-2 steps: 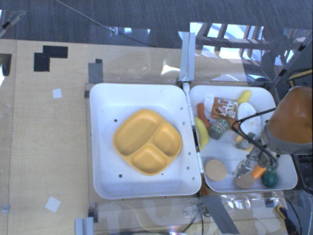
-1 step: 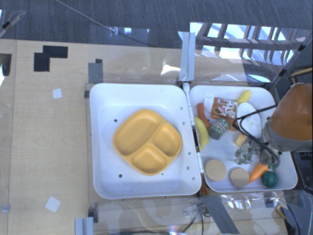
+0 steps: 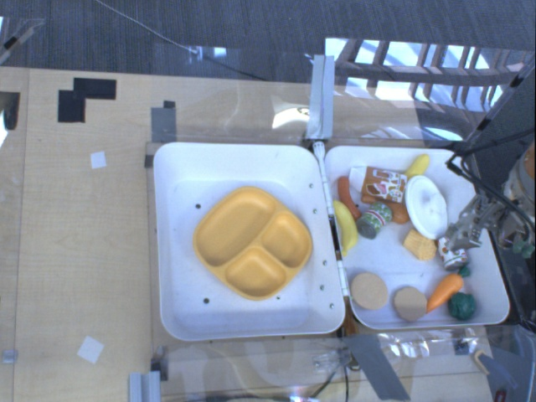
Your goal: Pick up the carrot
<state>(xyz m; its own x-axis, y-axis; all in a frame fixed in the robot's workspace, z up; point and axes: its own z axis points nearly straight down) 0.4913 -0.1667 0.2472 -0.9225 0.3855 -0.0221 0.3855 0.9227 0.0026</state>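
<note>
- Camera view: two shallow white bins sat side by side on the wooden bench, the left bin (image 3: 167,224) holding a yellow divided plate (image 3: 253,241) with three compartments.
- The right bin (image 3: 494,308) was crowded with toy food: the carrot (image 3: 444,291) lay near its front right corner, tilted, its orange tip toward the front left and its dark green top (image 3: 461,306) at the bin's front right.
- Just left of the carrot lay two tan round cookies (image 3: 369,291), the nearer one almost touching the carrot's tip.
- A yellow cheese wedge (image 3: 419,244) lay behind the carrot, beside a white oval dish (image 3: 425,205).
- Further back were a small printed carton (image 3: 383,184), a banana (image 3: 345,227) along the left wall, and a sausage (image 3: 346,193) next to it.
- The gripper (image 3: 457,249) hung over the right side of that bin, just behind the carrot and beside the cheese wedge, apart from the carrot.
- Whether its fingers were spread or pressed together could not be told; the metal parts blurred together, and nothing was clearly seen between them.
</note>
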